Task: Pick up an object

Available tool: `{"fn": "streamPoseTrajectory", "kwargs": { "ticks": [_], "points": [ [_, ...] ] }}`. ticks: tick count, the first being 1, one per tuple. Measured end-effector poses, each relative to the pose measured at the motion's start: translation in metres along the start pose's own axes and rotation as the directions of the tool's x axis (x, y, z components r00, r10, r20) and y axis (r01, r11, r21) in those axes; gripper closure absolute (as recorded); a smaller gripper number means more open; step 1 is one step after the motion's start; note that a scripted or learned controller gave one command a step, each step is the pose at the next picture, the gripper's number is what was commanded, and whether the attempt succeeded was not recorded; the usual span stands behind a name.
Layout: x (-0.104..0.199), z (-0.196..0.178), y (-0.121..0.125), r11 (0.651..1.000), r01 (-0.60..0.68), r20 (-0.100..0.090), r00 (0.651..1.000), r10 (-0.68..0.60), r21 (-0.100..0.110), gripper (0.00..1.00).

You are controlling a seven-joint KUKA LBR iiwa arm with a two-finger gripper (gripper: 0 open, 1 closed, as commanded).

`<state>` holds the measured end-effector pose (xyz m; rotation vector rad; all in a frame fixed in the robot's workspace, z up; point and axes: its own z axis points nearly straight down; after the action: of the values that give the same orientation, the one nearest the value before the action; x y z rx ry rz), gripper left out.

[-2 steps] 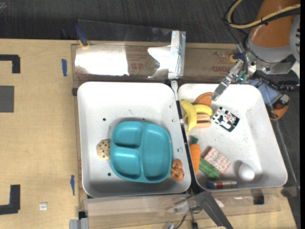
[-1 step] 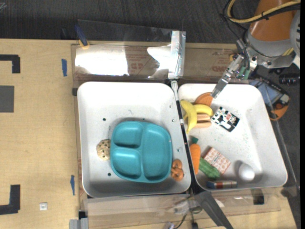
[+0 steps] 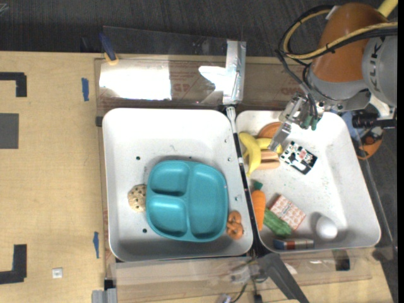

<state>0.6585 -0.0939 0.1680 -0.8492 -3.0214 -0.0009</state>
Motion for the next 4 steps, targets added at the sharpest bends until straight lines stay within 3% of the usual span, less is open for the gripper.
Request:
{"fn": "streamPoseTrajectory", "kwargs": {
  "ticks": [1, 2, 3, 4],
  "points": [
    [0.025, 0.082, -0.045, 1.000, -0.017, 0.009, 1.000, 0.018, -0.004, 0.00],
    [0.085, 0.056, -0.051, 0.985, -0.174, 0.001, 0.985, 0.174, -0.001, 0.00],
    [0.026, 0.075, -0.019, 0.908, -0.420, 0.004, 0.908, 0.420, -0.002, 0.00],
    [-0.013, 0.083, -0.007, 0.722, -0.692, -0.003, 0.722, 0.692, 0.006, 0.00]
  ]
}}
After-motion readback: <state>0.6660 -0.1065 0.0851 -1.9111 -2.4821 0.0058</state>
